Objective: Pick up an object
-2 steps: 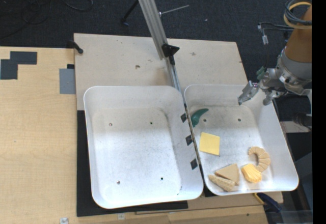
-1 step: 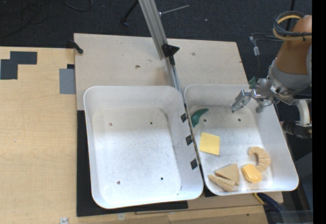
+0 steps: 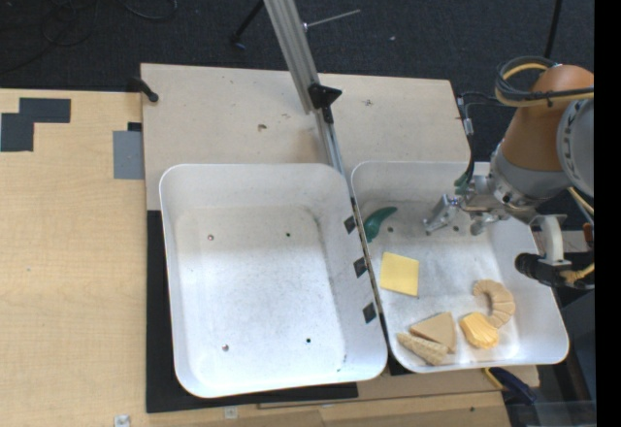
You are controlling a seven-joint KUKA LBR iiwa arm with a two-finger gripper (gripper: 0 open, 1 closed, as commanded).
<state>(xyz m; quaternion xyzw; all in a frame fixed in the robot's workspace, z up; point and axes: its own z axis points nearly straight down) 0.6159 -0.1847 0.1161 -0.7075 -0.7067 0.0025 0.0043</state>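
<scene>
The right white bin (image 3: pixel 543 343) holds several objects. A green curved piece (image 3: pixel 378 217) lies by its left wall, with a flat yellow square (image 3: pixel 400 274) below it. Near the front are a tan wedge (image 3: pixel 434 327), a tan strip (image 3: pixel 421 348), a yellow chunk (image 3: pixel 479 329) and a curved tan piece (image 3: pixel 496 299). My gripper (image 3: pixel 444 215) hangs over the upper middle of this bin, right of the green piece and above the yellow square. I see no object in it. The grey arm with its orange band (image 3: pixel 543 129) comes in from the right.
The left white bin (image 3: pixel 184 221) sits beside the right one, separated by a divider with black clips (image 3: pixel 359 265). A slanted metal rail (image 3: pixel 291 37) rises from behind the bins. Bench boards surround the bins; cables lie on the dark floor behind.
</scene>
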